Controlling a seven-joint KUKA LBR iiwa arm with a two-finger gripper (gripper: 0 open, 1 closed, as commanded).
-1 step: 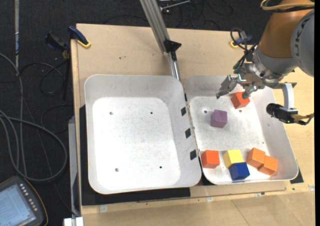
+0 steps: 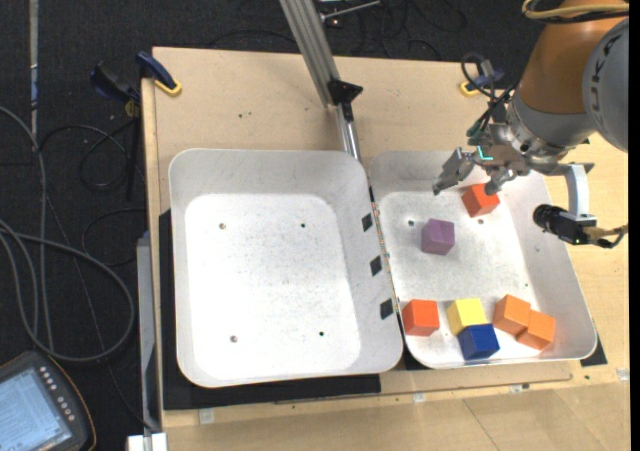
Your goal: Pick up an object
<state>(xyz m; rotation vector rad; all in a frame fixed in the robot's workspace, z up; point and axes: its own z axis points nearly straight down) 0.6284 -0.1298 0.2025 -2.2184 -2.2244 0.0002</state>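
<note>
Nearest the camera, along the near wall of the right-hand shallow white plastic bin [image 2: 575, 304], sits a row of small blocks: an orange cube [image 2: 421, 316], a yellow cube [image 2: 465, 314] touching a blue cube [image 2: 479, 341], and two orange blocks [image 2: 525, 320] pressed together at the row's right end. Farther up that bin from the row lies the likely target, a small red-orange cube [image 2: 480, 199], near the bin's far wall. The two-finger gripper [image 2: 478, 171] hangs directly over it, fingers spread open with one dark finger to the cube's left and the other behind it; nothing is clamped yet. The cube looks tilted, so a straight descent seems called for. A purple cube [image 2: 437, 236] sits just down-left of the target, apart from it. The bin floor is flat, speckled, with free room around the target.
</note>
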